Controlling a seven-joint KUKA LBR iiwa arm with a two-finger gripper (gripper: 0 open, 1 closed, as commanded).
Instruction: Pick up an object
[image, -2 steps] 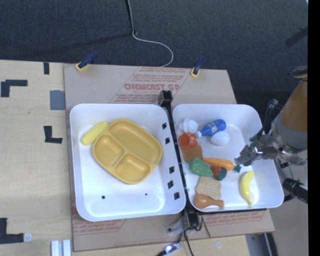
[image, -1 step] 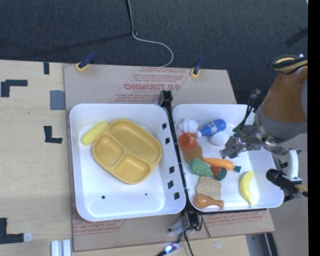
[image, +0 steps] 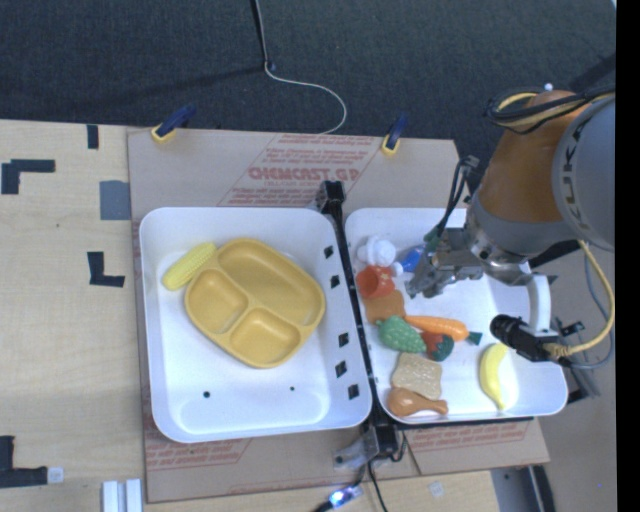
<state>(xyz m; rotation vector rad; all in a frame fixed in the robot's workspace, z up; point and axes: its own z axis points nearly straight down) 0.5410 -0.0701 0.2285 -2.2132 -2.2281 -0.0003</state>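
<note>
- The pincer (image: 432, 278) hangs low over the right bin (image: 520, 405), near its upper middle, just right of the toy pile; whether it is apart or together I cannot tell, since the dark parts blur into one another.
- Nothing shows held in it, so I judge the step in hand to be the approach, with the pick not yet made.
- Candidate things all lie in the right bin: an orange-red piece (image: 378, 285) and a small white-and-blue item (image: 385, 250) just left of the pincer, a toy carrot (image: 438, 325) and a green vegetable (image: 400, 334) below it, then a cracker-like slab (image: 417, 373), a drumstick (image: 415, 403) and a banana (image: 495, 375) apart at the right.
- The next move calls for settling on one piece and dropping squarely onto it; the carrot looks the nearest clean target.
- The pile is crowded, pieces touching, so neighbours could be nudged or caught together; the banana lies clear of them.
- The left bin (image: 175, 410) holds a yellow divided tray (image: 255, 300) and a corn cob (image: 188, 266) touching its rim, well away across the divider (image: 350, 320).
- Both bins sit on cardboard on the worktop (image: 50, 330).
</note>
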